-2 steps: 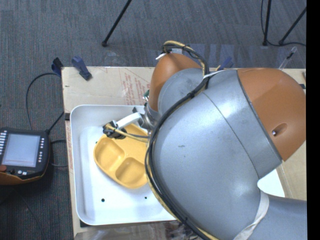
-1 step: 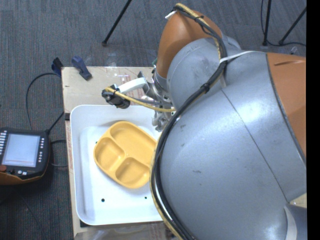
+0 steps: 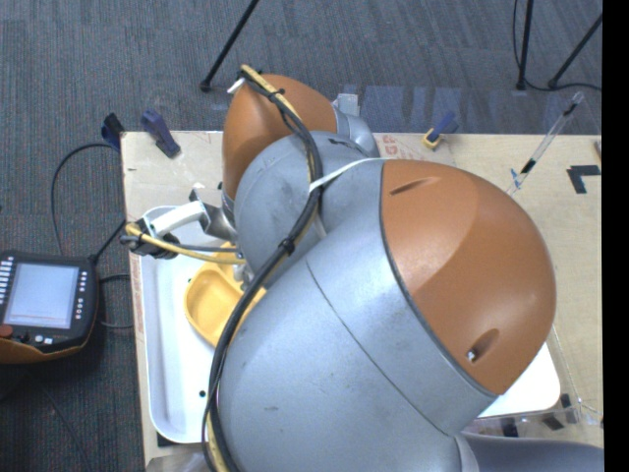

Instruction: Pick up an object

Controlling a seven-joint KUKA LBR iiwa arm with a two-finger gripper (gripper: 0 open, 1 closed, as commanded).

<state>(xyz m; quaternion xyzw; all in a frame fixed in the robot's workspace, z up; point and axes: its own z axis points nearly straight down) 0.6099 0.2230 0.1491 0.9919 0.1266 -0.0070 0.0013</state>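
A: where's the gripper at?
B: the arm (image 3: pixel 393 303) blocks mid-frame, can't tell its state. A yellow bowl-like object (image 3: pixel 211 308) sits in the left bin (image 3: pixel 167 362), lower left.

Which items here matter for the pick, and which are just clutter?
Job:
- arm, reaching over the left bin
- yellow object lying in that bin

Lying about:
- teach pendant on the floor
- blue clamps at the bench edge
- tripod legs behind the bench
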